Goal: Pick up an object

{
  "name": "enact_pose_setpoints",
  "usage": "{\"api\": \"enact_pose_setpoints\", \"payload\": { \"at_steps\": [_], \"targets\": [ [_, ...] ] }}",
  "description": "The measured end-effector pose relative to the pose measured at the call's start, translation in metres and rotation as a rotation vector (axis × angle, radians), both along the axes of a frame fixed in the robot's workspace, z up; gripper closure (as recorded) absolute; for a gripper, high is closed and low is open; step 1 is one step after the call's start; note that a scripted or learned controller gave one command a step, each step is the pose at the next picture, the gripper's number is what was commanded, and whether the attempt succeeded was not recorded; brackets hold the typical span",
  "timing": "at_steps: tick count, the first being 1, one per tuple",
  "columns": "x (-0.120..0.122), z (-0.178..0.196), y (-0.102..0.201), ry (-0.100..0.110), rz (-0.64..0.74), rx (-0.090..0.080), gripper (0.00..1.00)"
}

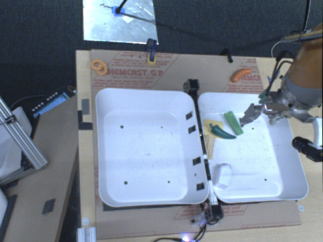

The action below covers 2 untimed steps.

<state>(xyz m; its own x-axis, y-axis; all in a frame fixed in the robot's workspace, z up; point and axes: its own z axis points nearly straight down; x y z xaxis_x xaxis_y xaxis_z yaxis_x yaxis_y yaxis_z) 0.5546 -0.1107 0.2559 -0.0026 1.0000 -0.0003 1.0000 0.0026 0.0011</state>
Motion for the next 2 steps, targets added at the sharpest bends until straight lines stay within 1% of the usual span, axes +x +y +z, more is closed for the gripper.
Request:
{"api": "enact_pose_setpoints", "payload": {
  "at_steps": [1, 2],
  "targets": [
    [-0.056, -0.083, 0.008, 0.011, -0.002, 0.003, 0.00],
    [-0.051, -0.067, 0.007, -0.004, 0.000, 0.000, 1.00]
  ]
}}
